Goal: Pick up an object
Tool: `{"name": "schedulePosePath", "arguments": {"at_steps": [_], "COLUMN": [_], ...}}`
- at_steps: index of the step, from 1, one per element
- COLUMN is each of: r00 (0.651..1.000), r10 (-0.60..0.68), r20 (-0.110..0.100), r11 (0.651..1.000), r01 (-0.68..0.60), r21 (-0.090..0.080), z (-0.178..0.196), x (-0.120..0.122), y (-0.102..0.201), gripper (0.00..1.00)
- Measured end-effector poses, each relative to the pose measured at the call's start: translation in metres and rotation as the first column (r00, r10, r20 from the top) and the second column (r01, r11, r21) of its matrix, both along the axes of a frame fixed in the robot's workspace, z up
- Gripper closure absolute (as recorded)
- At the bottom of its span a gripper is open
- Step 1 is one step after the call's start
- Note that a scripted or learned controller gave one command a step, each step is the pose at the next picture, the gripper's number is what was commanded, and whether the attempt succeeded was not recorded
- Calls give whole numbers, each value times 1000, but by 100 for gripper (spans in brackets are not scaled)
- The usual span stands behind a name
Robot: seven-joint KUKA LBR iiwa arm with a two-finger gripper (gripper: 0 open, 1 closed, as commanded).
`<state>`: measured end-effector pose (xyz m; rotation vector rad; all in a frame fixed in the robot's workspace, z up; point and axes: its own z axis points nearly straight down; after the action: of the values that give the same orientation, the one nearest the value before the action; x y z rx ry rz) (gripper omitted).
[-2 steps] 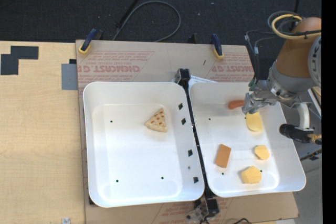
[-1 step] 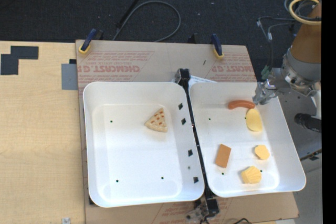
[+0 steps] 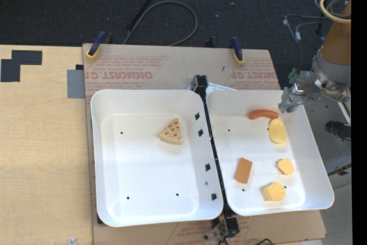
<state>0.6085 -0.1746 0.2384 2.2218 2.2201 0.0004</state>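
The right bin point(image 3: 312, 140) holds several food toys: a red-orange sausage point(image 3: 263, 115), a pale yellow oval piece point(image 3: 278, 132), an orange block point(image 3: 243, 170), a small round yellow piece point(image 3: 285, 167) and a ridged yellow piece point(image 3: 274, 191). A tan pizza wedge point(image 3: 172, 131) lies in the left bin point(image 3: 114, 106). My gripper point(image 3: 287, 102) hangs over the right bin's far right rim, just right of the sausage and above the oval piece. Nothing shows between its fingers.
The bins sit on a cardboard sheet point(image 3: 172, 66) held by a yellow-handled clamp point(image 3: 96, 46) and a blue-and-yellow clamp point(image 3: 236, 50). A black divider strip point(image 3: 207, 146) runs between the bins. A wooden bench top point(image 3: 40, 152) lies to the left. Cables trail behind.
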Motion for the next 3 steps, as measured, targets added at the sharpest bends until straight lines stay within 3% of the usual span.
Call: {"name": "schedulePosePath", "arguments": {"at_steps": [1,3], "r00": [1000,1000], "r10": [4,4], "r20": [-2,-1], "r11": [1000,1000], "r01": [-4,-4], "r21": [1,1], "z": [-7,-4], "x": [4,-19], "y": [51,157], "gripper": [100,100]}}
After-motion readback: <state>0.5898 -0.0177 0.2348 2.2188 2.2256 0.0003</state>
